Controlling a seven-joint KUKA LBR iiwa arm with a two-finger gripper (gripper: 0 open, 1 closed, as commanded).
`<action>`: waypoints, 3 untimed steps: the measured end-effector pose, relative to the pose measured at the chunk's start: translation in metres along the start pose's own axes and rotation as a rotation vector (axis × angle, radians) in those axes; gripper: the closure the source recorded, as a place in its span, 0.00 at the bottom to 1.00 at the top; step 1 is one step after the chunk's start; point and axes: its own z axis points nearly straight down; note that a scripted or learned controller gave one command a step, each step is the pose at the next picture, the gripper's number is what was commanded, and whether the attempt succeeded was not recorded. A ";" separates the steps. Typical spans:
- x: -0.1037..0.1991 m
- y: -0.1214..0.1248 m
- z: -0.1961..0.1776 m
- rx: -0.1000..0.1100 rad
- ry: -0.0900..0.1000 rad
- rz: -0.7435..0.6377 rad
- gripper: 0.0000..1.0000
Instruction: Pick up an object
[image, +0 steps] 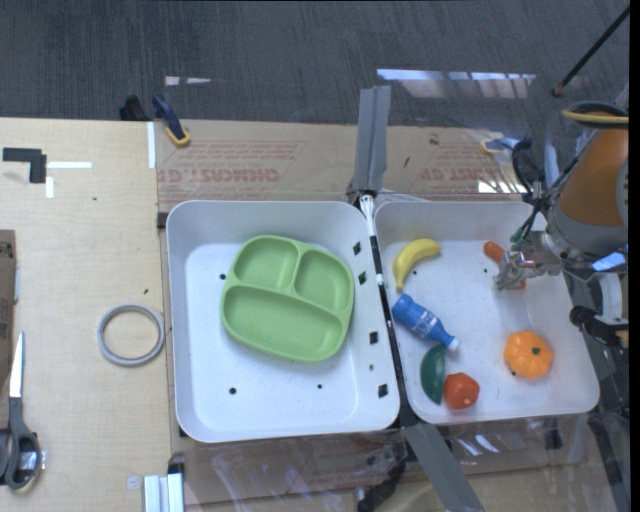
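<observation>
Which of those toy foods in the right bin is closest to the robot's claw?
The small orange carrot-like piece, just left of the gripper. The banana, pumpkin and tomato lie farther away.

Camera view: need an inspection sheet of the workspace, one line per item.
Surface: wooden bench bearing two white bins, left bin and right bin, side by side.
Job's things: right bin holds a banana, blue bottle, green vegetable, red tomato, orange pumpkin and a small orange piece near the gripper.
Clutter: green divided plate in the left bin; tape ring and scissors on the bench.
Gripper: gripper low over the right bin's far right part; finger state unclear.
Cables: dark cables run along the arm.
Surroundings: dark carpet beyond the bench.
</observation>
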 end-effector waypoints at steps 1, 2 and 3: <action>0.045 0.059 0.000 0.000 0.000 -0.004 1.00; 0.045 0.059 0.000 0.000 0.000 -0.004 0.00; 0.123 0.035 0.000 0.001 0.000 -0.002 0.00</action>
